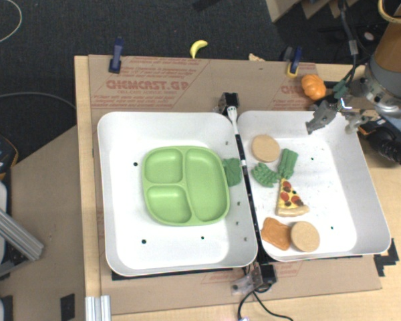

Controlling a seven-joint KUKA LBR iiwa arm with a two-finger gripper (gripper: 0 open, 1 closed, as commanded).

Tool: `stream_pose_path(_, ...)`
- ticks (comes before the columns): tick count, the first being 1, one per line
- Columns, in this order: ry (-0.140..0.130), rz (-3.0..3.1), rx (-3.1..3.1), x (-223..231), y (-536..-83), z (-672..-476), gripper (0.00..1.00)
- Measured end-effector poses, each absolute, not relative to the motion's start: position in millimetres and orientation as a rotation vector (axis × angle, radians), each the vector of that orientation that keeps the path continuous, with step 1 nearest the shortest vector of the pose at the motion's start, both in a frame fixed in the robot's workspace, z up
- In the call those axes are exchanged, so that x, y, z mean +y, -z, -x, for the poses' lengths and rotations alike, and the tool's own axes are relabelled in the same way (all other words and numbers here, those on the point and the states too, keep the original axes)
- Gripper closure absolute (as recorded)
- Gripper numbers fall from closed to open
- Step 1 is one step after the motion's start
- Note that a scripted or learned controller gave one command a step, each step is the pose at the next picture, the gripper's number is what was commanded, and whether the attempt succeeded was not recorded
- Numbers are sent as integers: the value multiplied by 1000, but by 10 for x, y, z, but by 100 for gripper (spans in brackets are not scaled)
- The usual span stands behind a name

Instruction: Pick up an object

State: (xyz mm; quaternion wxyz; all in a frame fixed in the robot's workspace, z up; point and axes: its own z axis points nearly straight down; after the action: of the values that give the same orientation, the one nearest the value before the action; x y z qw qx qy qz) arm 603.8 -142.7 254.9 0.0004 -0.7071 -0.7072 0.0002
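Note:
My gripper (335, 122) hangs over the far right corner of the right bin (361, 179), open, with nothing between its fingers (319, 119). In that bin lie a round tan biscuit (265, 148), two green leafy pieces (287, 160) (264, 174), a pizza slice (291, 200), an orange-brown toast piece (275, 233) and a second tan disc (305, 236). Another green piece (232, 171) rests across the divider between the bins. All of these sit left of and nearer than the gripper.
The left bin (120, 139) holds a green divided plate (185, 184). An orange toy (313, 85) lies on the cardboard just beyond the right bin, close to the gripper. A yellow banana (198, 47) lies past the board's far edge. Clamps (116, 55) (294, 60) grip that edge.

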Motion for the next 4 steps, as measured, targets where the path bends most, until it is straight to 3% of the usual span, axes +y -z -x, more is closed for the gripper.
stream_pose_path(1, -13, 2210, -2210, -1083, -1282, -5429, 0)
stream_pose_path(2, 16, 2237, -2237, -940, -894, -4921, 0)
stream_pose_path(3, 19, 2244, -2238, -961, -1027, -4948, 100)
stream_pose_path(4, 0, 2239, -2220, -1818, -1862, -4792, 100)
